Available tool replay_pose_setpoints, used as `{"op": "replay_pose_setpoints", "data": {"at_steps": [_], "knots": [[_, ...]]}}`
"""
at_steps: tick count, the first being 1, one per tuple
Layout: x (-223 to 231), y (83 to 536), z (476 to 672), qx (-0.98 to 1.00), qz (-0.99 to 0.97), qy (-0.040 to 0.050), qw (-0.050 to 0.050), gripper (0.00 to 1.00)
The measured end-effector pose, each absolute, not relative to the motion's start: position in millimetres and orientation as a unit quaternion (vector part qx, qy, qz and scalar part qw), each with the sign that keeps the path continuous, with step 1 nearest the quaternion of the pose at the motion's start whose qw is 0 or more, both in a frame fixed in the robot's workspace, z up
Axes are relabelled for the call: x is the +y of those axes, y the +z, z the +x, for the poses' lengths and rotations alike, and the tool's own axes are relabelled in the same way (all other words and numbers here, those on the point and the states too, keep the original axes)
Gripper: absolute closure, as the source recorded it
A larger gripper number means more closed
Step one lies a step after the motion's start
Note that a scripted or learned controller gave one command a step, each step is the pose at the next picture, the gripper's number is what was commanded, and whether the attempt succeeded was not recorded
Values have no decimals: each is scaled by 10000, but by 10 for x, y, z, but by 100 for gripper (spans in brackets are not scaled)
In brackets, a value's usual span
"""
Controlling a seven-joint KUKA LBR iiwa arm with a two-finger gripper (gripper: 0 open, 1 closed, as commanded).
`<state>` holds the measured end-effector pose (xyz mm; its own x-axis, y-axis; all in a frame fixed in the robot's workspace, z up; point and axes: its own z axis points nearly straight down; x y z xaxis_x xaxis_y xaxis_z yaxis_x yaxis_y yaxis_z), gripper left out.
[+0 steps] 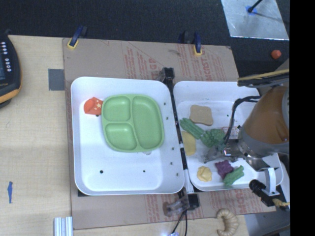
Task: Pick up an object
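Grey KUKA arm [261,141], wide orange band [268,114] wrapping the rounded segment above the wrist. Black cable [235,113] loops off the band's left side toward the wrist. Below the band: grey metal wrist collar, dark gripper hardware [224,153] with metallic bits. White bracket with black fittings [268,183] at lower right.

A flat brown cardboard sheet [123,58] is laid on the pale wooden counter [29,146], clamped at its far edge. A black handheld controller [7,68] is seen far left.
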<state>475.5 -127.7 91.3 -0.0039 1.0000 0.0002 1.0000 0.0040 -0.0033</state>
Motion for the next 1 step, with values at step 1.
{"op": "replay_pose_setpoints", "data": {"at_steps": [1], "knots": [[-1374,917,4759,-7084,-7058,8,0,0]]}}
